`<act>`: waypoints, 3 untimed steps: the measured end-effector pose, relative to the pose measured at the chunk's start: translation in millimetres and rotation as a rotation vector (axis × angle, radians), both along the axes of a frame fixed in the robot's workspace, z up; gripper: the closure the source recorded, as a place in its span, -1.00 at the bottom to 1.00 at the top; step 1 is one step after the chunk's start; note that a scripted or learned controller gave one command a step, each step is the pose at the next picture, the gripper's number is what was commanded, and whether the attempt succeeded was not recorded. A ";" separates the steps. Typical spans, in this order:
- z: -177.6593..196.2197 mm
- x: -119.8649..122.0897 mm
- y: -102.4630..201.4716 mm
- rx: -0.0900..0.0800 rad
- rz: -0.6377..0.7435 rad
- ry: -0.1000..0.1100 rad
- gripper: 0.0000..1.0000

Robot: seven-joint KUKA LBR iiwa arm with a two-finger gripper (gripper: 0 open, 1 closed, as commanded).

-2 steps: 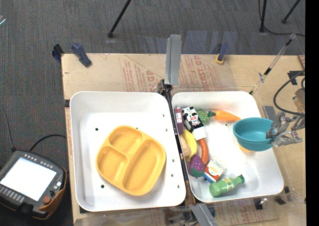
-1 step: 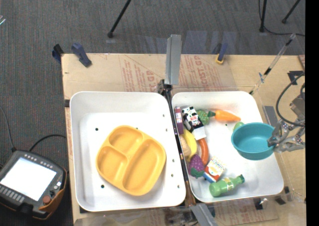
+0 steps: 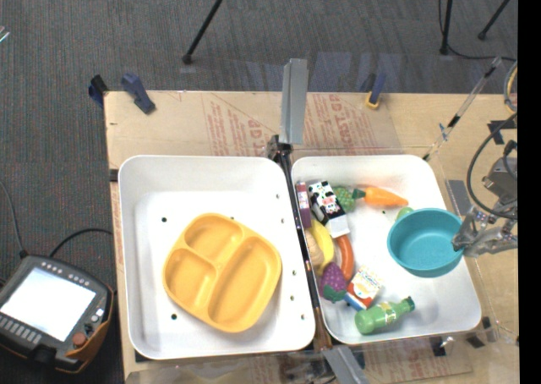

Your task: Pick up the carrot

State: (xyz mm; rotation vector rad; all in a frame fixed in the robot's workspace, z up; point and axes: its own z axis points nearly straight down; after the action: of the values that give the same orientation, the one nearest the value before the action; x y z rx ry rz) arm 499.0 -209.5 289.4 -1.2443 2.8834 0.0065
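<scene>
Green bottle (image 3: 385, 315) nearest; carrot (image 3: 382, 197) lies sideways (tip pointing right).

plate (image 3: 222, 271) in left bin (image 3: 135, 205) | carrot (image 3: 385, 197) behind bowl (image 3: 424, 243), right bin (image 3: 423, 172)

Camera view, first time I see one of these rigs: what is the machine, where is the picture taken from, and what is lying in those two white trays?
One fixed camera looks down at a slant on a bench bearing two shallow white bins. The machine is a robot arm reaching in from the right; its claw sits at the right bin's right edge, beside a teal bowl. I cannot tell whether it is open, and nothing shows in it. The left bin has a yellow divided plate. The right bin has toy food: the carrot near its far wall, a banana, purple grapes, a green bottle and small cartons. The carrot lies untouched, apart from the claw.
</scene>
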 end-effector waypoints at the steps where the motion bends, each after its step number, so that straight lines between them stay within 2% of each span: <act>1: -10.9 14.4 0.4 0.002 0.451 -0.001 1.00; 2: -14.1 -22.3 -0.8 0.003 0.704 -0.001 1.00; 3: -6.7 -21.8 0.2 0.004 0.882 -0.003 1.00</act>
State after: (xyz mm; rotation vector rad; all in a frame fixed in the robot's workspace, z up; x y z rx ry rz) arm 477.2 -209.3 282.7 -2.3544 2.0749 0.0099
